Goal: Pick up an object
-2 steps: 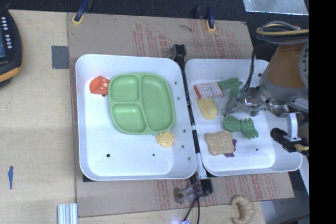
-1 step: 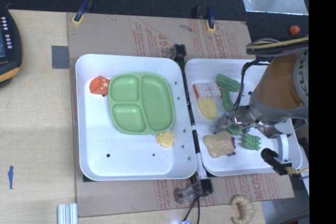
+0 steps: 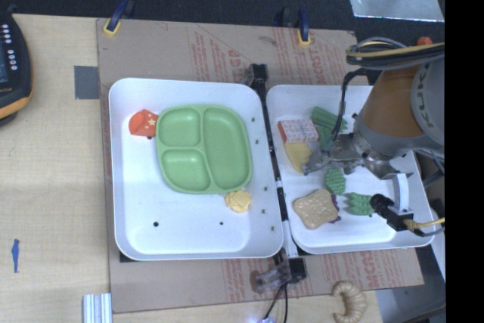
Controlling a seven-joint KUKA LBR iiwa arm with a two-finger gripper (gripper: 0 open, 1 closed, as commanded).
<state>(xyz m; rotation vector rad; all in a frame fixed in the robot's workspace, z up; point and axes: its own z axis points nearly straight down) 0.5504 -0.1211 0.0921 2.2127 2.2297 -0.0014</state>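
The right bin holds several toy foods: a pink and white box, a yellow wedge, a green strip, a green leafy piece, a toast slice and another green piece. My gripper hangs low over the middle of this bin, just right of the yellow wedge and just above the leafy piece. Nothing can be seen held in it. The arm's body hides the bin's right part.
The left bin holds a green divided plate, a red piece at its upper left and a yellow piece below it. A black controller lies at the far left. A tan curled object lies outside the bins.
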